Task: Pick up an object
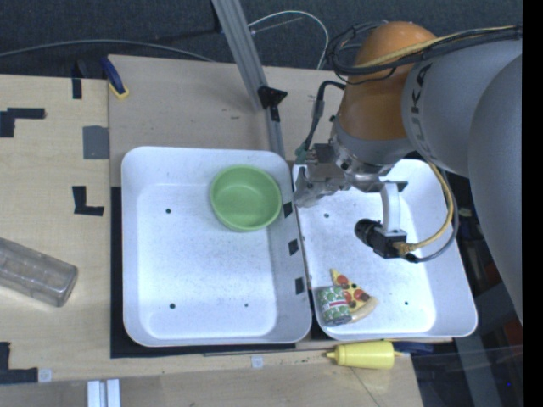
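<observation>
Task progress stands at the approach stage: no object is lifted, and nothing can be seen between the fingers of the gripper (316, 183).

Object positions:
- Green bowl (245, 197): upright in the left bin (144, 253), near that bin's far right corner, close to the wall shared with the right bin (424, 303).
- Pizza-slice toy (344, 298): flat on the floor of the right bin, at its near left corner, just beside the dividing wall.
- Yellow bottle (366, 354): lying on its side on the bench (178, 108), just outside the near edge of the right bin.
- Clear plastic container (34, 271): lying on the bench, well apart from the left bin, toward the bench's left edge.

Arm position: the grey arm with its orange band (386, 75) reaches over the far left corner of the right bin. The gripper sits above the dividing wall between the two bins, just beside the bowl's right rim and well apart from the pizza-slice toy.

Tool state: cannot be determined. The wrist body and cabling cover the tip, so the opening width is not readable.

Remaining steps, as a judgement: select a target (the bowl is nearest), descend, close on it, and raise it clear of the bin. The bowl's rim close to the bin wall may limit clearance.
</observation>
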